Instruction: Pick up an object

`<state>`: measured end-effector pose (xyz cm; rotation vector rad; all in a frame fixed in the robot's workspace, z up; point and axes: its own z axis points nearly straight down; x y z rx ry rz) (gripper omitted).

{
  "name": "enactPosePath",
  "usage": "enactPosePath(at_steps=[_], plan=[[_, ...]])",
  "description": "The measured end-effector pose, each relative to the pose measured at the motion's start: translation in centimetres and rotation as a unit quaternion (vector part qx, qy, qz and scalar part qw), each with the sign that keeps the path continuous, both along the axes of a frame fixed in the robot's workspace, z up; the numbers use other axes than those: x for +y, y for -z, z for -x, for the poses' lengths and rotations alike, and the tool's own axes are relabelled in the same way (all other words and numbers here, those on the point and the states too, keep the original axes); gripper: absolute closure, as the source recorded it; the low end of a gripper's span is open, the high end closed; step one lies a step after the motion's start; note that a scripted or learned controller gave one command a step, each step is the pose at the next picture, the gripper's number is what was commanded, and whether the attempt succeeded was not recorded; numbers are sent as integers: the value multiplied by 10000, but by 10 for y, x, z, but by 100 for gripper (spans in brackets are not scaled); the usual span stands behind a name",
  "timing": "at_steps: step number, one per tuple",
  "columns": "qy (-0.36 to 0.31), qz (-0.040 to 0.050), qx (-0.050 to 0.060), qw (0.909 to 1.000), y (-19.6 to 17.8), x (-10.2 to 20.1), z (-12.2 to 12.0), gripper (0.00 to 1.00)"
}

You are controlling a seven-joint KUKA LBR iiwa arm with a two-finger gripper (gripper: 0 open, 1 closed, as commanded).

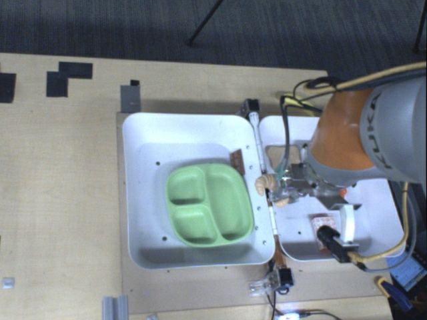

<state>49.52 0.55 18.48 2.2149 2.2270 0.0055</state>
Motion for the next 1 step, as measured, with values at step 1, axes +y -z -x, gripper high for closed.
enactPosePath(at_steps=[1], plan=[[5,5,11,10000,1,4,8,100]])
